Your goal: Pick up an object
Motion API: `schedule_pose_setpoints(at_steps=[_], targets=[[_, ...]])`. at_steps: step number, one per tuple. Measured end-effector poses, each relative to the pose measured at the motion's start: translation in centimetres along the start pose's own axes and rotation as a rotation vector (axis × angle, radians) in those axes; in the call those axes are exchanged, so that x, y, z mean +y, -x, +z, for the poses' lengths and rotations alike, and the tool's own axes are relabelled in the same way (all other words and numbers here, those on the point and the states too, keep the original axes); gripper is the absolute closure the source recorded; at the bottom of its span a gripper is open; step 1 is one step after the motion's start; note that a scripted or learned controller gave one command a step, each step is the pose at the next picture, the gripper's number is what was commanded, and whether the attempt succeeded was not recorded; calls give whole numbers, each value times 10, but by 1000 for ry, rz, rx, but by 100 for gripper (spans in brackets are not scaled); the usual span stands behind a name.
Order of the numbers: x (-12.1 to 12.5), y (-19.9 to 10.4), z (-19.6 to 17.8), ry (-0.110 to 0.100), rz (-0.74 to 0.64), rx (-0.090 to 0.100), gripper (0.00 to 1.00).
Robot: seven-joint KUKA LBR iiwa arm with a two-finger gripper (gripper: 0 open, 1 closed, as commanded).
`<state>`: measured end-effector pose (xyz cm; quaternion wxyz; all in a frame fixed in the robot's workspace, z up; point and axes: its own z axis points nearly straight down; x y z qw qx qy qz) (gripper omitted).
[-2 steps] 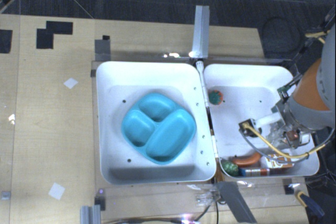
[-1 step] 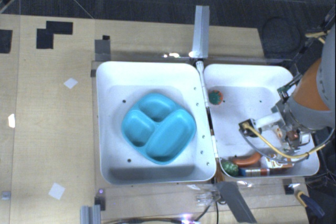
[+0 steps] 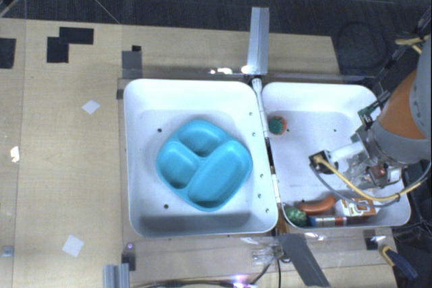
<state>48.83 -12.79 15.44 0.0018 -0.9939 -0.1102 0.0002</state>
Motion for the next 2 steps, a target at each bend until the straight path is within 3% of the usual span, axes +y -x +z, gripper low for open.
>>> schedule_pose_setpoints(at_steps=[2], targets=[[-8,-13,-111,4,12,2,100]])
